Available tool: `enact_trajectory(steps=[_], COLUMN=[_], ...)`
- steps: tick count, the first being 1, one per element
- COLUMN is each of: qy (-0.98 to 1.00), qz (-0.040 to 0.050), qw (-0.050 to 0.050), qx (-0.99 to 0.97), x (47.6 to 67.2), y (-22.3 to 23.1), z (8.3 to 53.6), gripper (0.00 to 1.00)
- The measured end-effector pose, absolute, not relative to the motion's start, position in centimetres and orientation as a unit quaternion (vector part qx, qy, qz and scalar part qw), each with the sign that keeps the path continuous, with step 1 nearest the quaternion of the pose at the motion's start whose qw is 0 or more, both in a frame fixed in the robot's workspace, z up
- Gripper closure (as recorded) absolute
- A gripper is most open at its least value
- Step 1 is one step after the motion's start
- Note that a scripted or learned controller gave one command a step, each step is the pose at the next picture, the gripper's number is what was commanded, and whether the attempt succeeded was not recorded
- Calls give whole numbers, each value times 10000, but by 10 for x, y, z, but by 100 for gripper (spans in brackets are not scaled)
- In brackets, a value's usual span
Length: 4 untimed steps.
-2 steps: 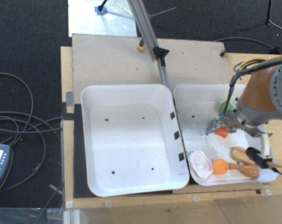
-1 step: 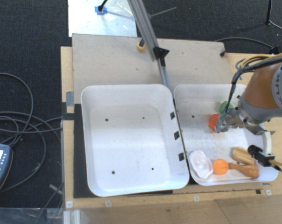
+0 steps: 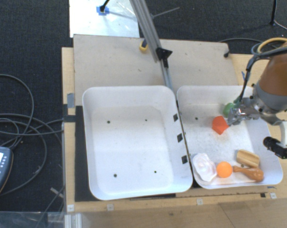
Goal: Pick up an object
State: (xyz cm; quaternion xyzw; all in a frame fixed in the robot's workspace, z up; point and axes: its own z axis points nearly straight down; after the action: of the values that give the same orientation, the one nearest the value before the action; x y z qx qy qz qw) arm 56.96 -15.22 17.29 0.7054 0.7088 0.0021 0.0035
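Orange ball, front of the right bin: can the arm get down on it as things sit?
Probably, but it's tight. The orange ball is bare on top, yet a white object and a brown wooden piece sit right against it. The tool is farther back by the red block.

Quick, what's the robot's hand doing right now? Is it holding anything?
Hand: over the right bin, between the green thing and the orange block. Whether it grips anything cannot be told.

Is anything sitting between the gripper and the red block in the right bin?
Nothing visible. The gripper hangs just right of the red block, bare bin floor between them. A green object lies close behind, beside the gripper, not in the gap.
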Motion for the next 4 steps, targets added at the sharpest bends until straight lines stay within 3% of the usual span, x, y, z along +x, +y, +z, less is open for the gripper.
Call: enact_trajectory(steps=[2, 4], qy=[7091, 7107], qz=[15, 10], qw=[25, -3], qx=[7051, 7035], x=[572, 576], y=[-144, -44], z=[258, 251], gripper=[100, 100])
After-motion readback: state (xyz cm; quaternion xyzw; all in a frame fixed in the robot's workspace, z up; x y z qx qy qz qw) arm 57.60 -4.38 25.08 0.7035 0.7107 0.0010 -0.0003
